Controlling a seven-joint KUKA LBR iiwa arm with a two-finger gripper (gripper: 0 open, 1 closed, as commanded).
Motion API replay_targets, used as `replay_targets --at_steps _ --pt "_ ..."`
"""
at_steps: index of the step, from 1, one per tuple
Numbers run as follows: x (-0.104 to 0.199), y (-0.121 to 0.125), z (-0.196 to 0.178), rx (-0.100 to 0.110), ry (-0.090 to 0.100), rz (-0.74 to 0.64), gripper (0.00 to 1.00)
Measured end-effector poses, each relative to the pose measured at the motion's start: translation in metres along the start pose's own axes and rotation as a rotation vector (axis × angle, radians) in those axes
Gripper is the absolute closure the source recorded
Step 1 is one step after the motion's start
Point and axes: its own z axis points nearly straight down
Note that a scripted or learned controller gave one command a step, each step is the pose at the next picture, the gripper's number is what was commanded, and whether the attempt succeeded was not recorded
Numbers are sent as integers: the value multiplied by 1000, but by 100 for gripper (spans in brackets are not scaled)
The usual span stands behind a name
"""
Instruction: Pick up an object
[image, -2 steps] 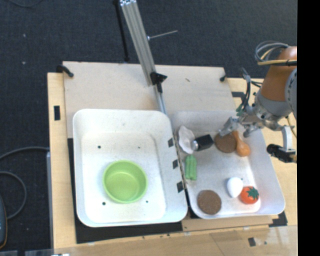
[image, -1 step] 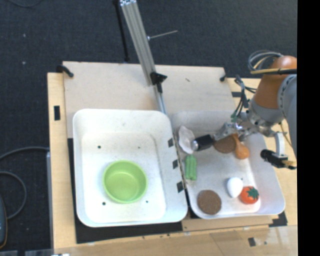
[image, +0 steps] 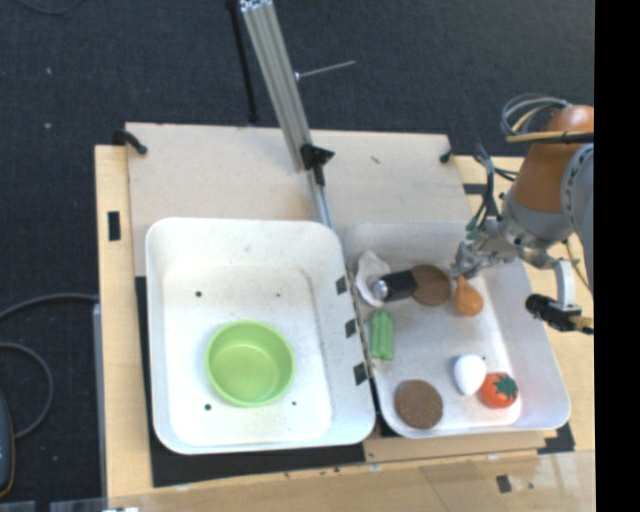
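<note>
over the right bin (image: 535, 345), near its back edge, the gripper (image: 468, 262) hangs just above a small orange object (image: 468, 298); whether its fingers are spread or pressed together cannot be told. beside the orange object lies a brown disc (image: 431, 285). near the front edge sit a white egg (image: 468, 373), a toy strawberry (image: 499, 389) and a second brown disc (image: 418, 404). a green bowl (image: 250, 362) rests in the left bin (image: 190, 260).
</note>
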Motion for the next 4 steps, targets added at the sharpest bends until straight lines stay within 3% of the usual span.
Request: replay_targets --at_steps 3,4 --pt "8 3 -154 3 6 3 100" --pt "58 4 -142 11 8 3 100"
